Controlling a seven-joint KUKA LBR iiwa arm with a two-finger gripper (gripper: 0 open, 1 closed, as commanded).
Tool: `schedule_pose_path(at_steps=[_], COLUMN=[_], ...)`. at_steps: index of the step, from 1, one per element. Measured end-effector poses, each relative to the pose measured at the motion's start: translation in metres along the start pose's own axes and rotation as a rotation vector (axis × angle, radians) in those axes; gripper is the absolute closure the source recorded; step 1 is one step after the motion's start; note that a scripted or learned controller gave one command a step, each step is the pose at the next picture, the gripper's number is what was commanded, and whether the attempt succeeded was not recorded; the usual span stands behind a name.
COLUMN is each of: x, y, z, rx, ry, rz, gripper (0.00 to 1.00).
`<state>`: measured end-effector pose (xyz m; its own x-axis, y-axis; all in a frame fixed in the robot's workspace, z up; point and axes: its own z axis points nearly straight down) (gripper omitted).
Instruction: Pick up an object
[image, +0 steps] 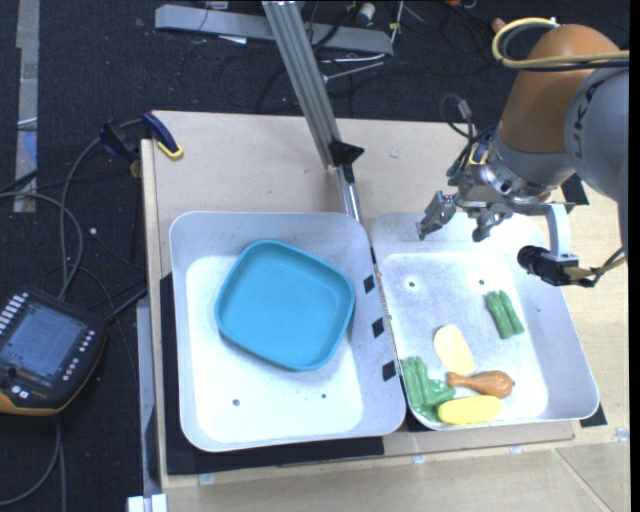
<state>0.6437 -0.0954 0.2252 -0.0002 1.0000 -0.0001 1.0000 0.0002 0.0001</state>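
Observation:
My gripper (456, 220) hangs over the back edge of the right bin (560, 340), open, its two fingers spread with nothing between them. In the right bin lie a green bean-like piece (504, 312) at the right, a pale yellow oval piece (453, 348) in the middle, a brown drumstick (482, 381), a yellow piece (469, 409) at the front, and a green leafy piece (421, 386) by the left wall. All of these lie well in front of the gripper.
A blue square plate (285, 304) lies in the left bin (200, 400). A slanted metal pole (312, 85) runs down to the gap between the bins. A handheld pendant (42, 350) and cables lie on the floor at left.

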Motion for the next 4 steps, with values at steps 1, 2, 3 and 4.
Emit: schedule_pose_path(at_steps=[1, 2, 3, 4], x=[-0.008, -0.007, -0.006, -0.007], y=[-0.001, -0.005, -0.005, -0.004], z=[0.060, 0.123, 0.130, 0.119], rx=[0.005, 0.006, 0.001, -0.001], ry=[0.000, 0.001, 0.000, 0.000], rz=[0.001, 0.000, 0.000, 0.000], gripper=[0.00, 0.00, 0.00, 1.00])
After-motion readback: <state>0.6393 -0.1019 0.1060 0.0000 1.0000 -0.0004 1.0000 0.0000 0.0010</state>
